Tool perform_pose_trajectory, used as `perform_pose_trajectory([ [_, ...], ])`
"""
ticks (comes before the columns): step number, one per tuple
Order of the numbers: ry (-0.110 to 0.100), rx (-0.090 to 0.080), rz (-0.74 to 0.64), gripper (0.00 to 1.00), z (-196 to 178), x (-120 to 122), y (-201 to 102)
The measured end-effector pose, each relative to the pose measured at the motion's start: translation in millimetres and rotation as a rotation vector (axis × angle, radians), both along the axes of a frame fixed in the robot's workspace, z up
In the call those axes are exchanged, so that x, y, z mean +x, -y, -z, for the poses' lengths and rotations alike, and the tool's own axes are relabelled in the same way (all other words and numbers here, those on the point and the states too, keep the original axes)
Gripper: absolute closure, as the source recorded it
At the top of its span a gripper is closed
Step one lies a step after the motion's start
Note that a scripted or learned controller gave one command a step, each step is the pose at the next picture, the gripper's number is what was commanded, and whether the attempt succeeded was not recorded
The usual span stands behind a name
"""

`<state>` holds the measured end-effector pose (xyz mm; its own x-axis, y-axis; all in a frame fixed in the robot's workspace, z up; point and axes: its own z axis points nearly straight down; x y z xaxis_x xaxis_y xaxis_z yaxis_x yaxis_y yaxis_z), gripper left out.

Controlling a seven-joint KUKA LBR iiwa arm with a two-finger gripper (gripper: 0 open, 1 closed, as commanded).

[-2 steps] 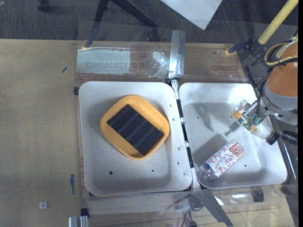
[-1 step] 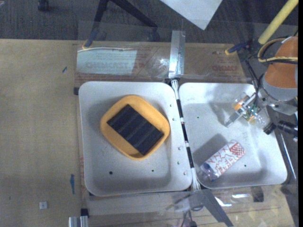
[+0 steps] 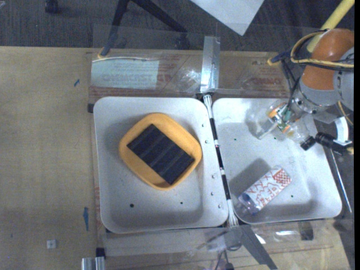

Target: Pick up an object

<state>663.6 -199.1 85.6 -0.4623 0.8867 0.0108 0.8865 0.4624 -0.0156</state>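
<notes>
Maybe the clear wrapped thing (image 3: 269,120) lying just under the tool (image 3: 283,118) could be pushed away or missed, since it is shiny and thin, and no grip can be told.

A black chair base (image 3: 121,4) stands on dark carpet (image 3: 34,24) beyond the wooden bench (image 3: 39,151).
</notes>
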Motion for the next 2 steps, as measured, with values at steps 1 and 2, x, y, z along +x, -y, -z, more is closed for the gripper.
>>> perform_pose_trajectory([
  [1, 0.024, -0.004, -0.114, 0.0, -97.2, 4.8, 5.2],
  [2, 0.019, -0.003, -0.029, 0.0, -59.1, -63.2, -10.7],
])
